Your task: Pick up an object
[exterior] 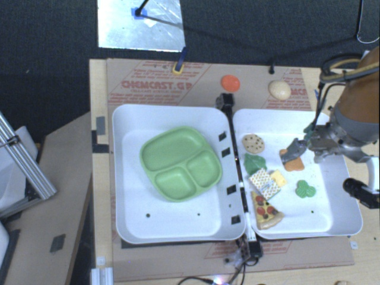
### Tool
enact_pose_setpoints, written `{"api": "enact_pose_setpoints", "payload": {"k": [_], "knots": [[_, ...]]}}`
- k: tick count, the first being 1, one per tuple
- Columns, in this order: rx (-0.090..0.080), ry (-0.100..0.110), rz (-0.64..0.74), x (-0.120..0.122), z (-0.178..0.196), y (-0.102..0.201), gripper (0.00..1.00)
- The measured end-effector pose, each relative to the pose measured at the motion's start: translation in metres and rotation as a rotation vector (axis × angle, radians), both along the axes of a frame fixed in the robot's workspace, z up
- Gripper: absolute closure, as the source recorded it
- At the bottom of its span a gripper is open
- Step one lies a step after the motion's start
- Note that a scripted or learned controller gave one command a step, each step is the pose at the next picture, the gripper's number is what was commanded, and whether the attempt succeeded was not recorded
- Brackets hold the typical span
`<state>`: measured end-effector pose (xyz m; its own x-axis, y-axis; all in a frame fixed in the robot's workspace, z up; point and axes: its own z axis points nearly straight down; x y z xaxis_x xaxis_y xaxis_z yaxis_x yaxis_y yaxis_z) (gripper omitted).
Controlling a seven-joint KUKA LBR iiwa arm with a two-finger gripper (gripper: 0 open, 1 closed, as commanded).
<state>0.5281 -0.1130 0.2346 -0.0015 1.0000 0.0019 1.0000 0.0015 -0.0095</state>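
1. The gripper (292, 152) comes in from the right and sits low in the right bin (341, 221), its dark fingers right over an orange piece (294, 164) of toy food.
2. The orange piece pokes out just below the fingers and looks to be touching them, but from this angle I cannot tell whether the fingers are apart, together or clamped on it.
3. Other candidates lie in the same bin. A cookie (253, 142) is to the left and slightly farther off, with a green leafy piece (256, 161) just nearer than it.
4. A checked block (264, 183) with a yellow piece (278, 178) against it sits near the middle, a pizza slice (266, 209) lies at the near left, and a green clover-shaped piece (305, 189) lies near the orange piece.
5. The left bin (127, 212) holds a green divided tray (180, 163), well apart from the arm.
6. Beyond the bins, an orange ball (230, 83) and a pale egg-shaped thing (279, 89) rest on the cardboard (154, 82).
7. Judged from this, the step in hand is the grasp at the orange piece.
8. The next move calls for a firm close on it and a straight lift, checking that it comes up with the fingers.
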Motion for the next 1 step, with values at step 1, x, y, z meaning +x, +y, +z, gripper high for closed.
{"api": "enact_pose_setpoints", "payload": {"k": [1], "knots": [[-0.002,-0.011,0.002,0.0023,0.0052,0.0001,0.0]]}}
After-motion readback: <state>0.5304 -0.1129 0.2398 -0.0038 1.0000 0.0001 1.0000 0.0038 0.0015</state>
